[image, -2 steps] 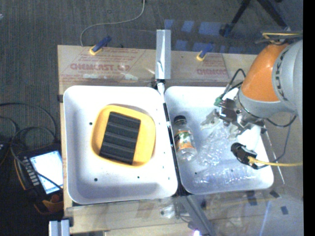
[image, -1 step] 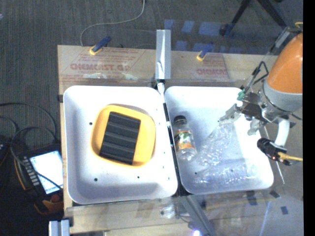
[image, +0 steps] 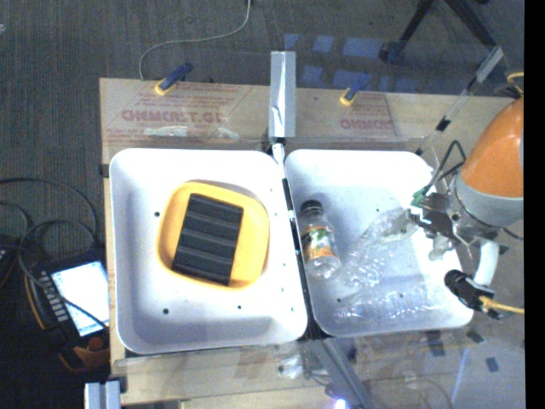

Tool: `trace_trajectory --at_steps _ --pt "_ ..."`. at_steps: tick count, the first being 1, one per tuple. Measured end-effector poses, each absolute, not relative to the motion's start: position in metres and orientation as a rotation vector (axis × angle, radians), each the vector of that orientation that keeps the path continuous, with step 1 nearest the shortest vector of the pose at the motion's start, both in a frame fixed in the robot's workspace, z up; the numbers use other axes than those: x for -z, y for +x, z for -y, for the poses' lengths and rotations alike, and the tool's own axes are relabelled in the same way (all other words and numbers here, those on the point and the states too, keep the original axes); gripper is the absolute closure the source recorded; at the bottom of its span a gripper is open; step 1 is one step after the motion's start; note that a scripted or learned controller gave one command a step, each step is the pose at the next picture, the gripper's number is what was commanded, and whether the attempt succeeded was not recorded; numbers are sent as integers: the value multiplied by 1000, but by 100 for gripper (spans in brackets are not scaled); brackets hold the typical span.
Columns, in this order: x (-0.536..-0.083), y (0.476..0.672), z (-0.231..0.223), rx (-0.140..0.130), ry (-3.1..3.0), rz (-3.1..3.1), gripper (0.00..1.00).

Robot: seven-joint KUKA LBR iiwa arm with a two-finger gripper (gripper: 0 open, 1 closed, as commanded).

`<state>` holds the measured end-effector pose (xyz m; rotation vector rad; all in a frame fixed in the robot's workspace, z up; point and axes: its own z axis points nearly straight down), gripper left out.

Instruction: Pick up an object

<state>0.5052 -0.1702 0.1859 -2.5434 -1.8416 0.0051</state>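
A small clear bottle (image: 317, 241) with a black cap and an orange label lies at the left side of the right bin (image: 358, 177). Crumpled clear plastic wrap (image: 381, 267) spreads across that bin's middle and front. In the left bin (image: 136, 305) a black ribbed block (image: 209, 239) rests on a yellow dish (image: 257, 247). My gripper (image: 437, 227) hangs over the right bin's right edge, beside the plastic wrap, below the orange band of the arm (image: 498, 156). Nothing shows in its grasp.
A metal divider post (image: 282, 96) stands behind the two bins, where they meet. Two yellow and blue clamps (image: 173, 78) (image: 354, 90) hold the wooden bench board at the back. Cables and a tablet (image: 81, 292) lie on the floor at the left.
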Motion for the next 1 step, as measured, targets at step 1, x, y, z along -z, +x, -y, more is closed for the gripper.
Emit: trace_trajectory --at_steps 1 --pt "-91 518 129 10 -2373 2072 0"
